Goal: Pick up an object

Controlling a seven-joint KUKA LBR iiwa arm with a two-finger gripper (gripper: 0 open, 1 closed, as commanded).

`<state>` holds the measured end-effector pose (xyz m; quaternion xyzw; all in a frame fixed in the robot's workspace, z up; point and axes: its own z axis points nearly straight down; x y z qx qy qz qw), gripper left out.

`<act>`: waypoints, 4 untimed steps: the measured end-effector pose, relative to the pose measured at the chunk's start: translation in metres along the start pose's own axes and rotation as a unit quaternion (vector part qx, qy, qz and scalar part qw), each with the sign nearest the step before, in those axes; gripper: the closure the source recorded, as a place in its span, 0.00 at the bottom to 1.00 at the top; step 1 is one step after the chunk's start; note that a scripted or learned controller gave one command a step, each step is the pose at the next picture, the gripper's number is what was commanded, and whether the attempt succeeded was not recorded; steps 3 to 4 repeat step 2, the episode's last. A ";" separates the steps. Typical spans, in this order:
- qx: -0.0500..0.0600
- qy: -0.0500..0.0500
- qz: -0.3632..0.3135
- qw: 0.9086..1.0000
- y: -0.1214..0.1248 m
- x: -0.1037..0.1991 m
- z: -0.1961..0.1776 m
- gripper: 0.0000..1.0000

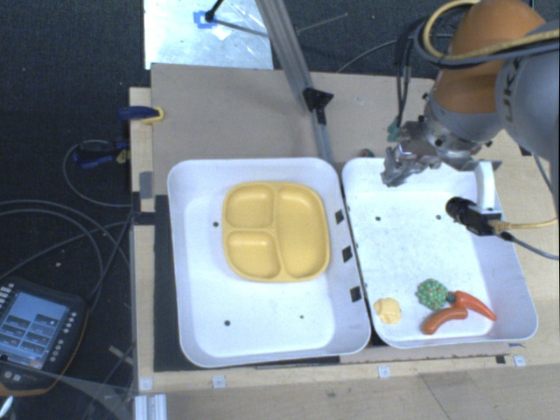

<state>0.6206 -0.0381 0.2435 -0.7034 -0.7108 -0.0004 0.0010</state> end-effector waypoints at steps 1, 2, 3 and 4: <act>0.000 0.000 0.000 1.000 -0.017 0.052 0.009 1.00; 0.000 0.001 -0.001 1.000 -0.026 0.113 0.016 1.00; 0.000 0.001 -0.001 1.000 -0.026 0.113 0.016 1.00; 0.000 0.001 -0.001 1.000 -0.026 0.113 0.016 1.00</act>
